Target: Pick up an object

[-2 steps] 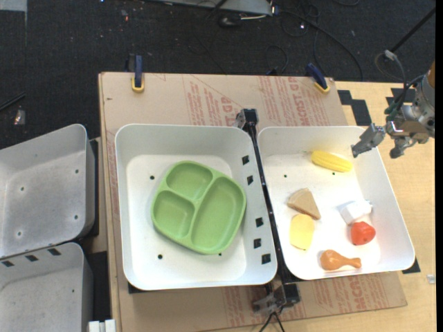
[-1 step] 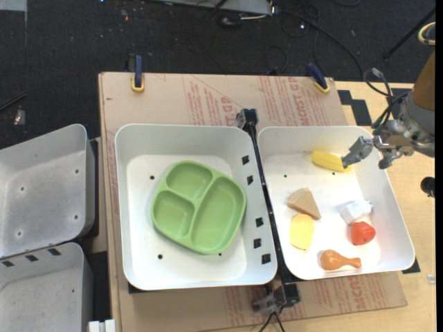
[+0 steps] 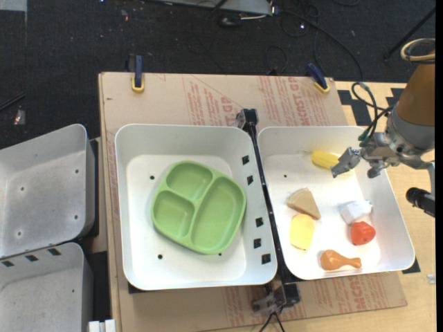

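Note:
The right bin (image 3: 394,206) holds several small items: a yellow piece (image 3: 324,159) at the back, a tan wedge (image 3: 303,203), a pale yellow block (image 3: 302,232), a white object (image 3: 354,209), a red object (image 3: 363,233) and an orange drumstick shape (image 3: 339,260). My gripper (image 3: 357,169) hangs over the back right of this bin, just right of the yellow piece and above the white object. Its fingers are spread open with nothing between them.
A green divided plate (image 3: 199,206) lies in the left bin (image 3: 131,151). A black divider (image 3: 259,185) runs between the two bins. White panels (image 3: 41,185) lie off the bench to the left, and cables trail behind the bench.

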Action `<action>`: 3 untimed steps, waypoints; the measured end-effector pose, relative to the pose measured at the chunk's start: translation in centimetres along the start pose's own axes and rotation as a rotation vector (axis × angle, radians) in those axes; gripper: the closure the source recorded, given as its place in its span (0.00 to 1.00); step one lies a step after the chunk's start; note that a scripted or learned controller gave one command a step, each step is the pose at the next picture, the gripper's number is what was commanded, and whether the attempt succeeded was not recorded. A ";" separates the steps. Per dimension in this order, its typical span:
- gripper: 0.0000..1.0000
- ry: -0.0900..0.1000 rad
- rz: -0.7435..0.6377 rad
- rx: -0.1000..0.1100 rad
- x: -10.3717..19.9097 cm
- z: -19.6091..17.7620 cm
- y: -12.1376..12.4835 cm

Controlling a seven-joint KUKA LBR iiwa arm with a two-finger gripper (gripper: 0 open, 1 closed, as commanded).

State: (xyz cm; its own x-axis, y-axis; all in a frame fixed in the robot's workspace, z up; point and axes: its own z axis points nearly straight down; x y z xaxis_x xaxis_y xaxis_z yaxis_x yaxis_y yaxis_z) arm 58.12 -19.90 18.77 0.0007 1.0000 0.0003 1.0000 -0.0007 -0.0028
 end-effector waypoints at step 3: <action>1.00 -0.002 -0.003 -0.009 0.0 -3.2 0.4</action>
State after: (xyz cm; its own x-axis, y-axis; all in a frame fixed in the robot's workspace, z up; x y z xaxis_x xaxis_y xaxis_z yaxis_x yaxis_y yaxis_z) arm 58.50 -19.86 21.94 -0.0026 1.0000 -0.0021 1.0000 0.0027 0.0058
